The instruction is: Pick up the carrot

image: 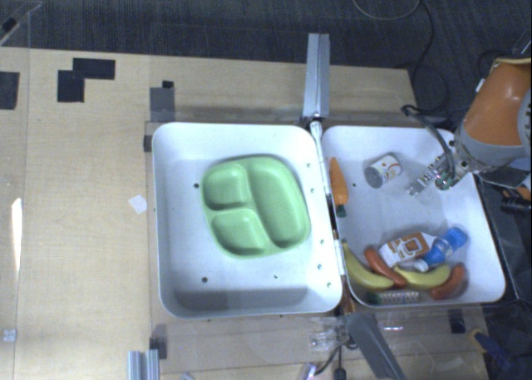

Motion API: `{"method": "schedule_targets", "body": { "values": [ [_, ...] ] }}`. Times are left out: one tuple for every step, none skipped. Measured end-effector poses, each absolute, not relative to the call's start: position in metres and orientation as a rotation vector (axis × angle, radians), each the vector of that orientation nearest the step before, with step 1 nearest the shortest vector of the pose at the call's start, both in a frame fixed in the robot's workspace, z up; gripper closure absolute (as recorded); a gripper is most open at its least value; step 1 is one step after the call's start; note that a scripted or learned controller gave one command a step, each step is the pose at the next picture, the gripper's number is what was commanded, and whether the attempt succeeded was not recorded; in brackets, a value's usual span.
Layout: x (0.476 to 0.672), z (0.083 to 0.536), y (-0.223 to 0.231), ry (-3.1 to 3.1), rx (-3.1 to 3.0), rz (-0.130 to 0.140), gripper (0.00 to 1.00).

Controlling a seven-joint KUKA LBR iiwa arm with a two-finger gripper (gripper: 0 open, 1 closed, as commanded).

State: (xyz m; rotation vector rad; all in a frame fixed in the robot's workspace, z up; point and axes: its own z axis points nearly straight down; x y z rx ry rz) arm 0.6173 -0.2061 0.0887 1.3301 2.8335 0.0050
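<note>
The carrot (337, 185) is orange with a dark green end. It lies lengthwise along the left wall of the right bin (474, 212), close to the divider. My gripper (426, 180) hangs over the upper right part of that bin, about a hand's width to the right of the carrot and apart from it. Its fingers stand open with nothing between them. The grey arm with its orange band reaches in from the right edge.
A small white can (382, 170) lies between the carrot and the gripper. Bananas (378, 273), a sausage, a blue-capped bottle (439, 249) and a small carton crowd the bin's lower edge. The left bin (179, 287) holds a green divided plate (253, 204).
</note>
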Motion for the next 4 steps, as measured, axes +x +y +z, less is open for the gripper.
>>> {"method": "schedule_targets", "body": {
  "values": [
    [0.670, 0.088, -0.205, 2.895, 1.190, 0.003, 1.00],
    [0.652, 0.087, -0.206, 2.778, 1.448, 0.005, 1.00],
    [0.673, 0.089, -0.204, 2.867, 1.254, 0.003, 1.00],
    [0.669, 0.088, -0.204, 2.978, 0.967, 0.002, 1.00]
  ]
}}
